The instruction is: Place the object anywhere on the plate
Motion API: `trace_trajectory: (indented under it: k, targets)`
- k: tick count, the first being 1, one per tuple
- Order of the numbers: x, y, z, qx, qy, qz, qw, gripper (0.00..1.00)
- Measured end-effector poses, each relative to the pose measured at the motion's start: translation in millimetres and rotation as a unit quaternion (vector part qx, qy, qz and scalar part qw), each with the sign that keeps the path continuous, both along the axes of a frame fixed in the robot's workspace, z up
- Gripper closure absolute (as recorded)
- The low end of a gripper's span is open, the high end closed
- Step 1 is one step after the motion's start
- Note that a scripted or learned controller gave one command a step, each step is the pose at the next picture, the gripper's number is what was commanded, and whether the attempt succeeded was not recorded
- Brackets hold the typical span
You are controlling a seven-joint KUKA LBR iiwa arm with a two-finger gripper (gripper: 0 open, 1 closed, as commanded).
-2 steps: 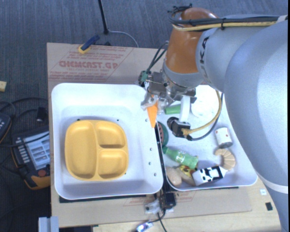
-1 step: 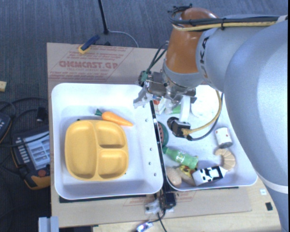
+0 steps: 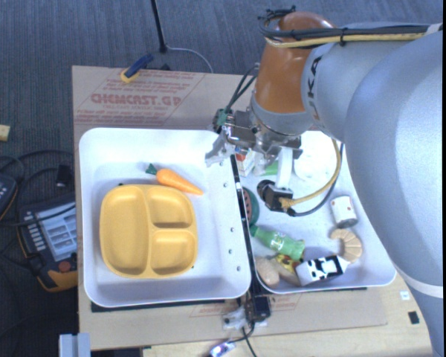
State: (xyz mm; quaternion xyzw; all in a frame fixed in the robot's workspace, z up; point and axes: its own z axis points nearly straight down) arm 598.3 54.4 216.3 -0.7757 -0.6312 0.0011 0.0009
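The gripper (image 3: pixel 254 155) hangs over the rim between the bins, its end too hidden by the wrist to judge, while the carrot (image 3: pixel 177 179) lies in the left bin (image 3: pixel 89 199), touching the yellow plate (image 3: pixel 147 229).

Bright, even overhead lighting; focus mostly sharp.
Soft shadows are cast inside the shallow white plastic bins (image 3: pixel 89 222); the nearby grey arm casing (image 3: pixel 401 140) is rendered slightly blurred, perhaps from closeness.
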Motion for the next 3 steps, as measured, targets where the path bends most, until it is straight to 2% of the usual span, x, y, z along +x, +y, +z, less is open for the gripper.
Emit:
trace_trajectory:
  k: [3]
  targets:
    - [0.0, 0.0, 0.0, 0.0, 0.0, 0.0, 1.0, 0.0]
